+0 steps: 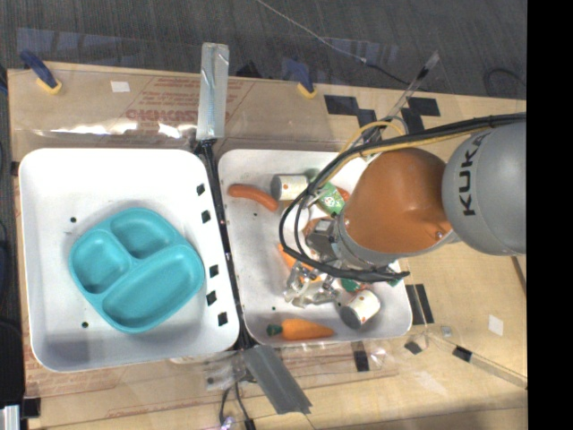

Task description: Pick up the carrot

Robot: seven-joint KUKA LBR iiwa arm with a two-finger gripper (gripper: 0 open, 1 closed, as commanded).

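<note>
Whether the jaws of the gripper (309, 287) are open, we cannot tell. We see the carrot (302, 331), orange, lying crosswise near the right bin's (235, 240) front wall, green end leftward.

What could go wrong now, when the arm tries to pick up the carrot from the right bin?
1. The hand hangs among crowded items, with a small can close beside it. It may grip or push the wrong thing.
2. The carrot lies next to the near wall of the right bin, so a finger may hit the rim.
3. A second orange piece lies near the far wall, and the program may confuse the two.
</note>
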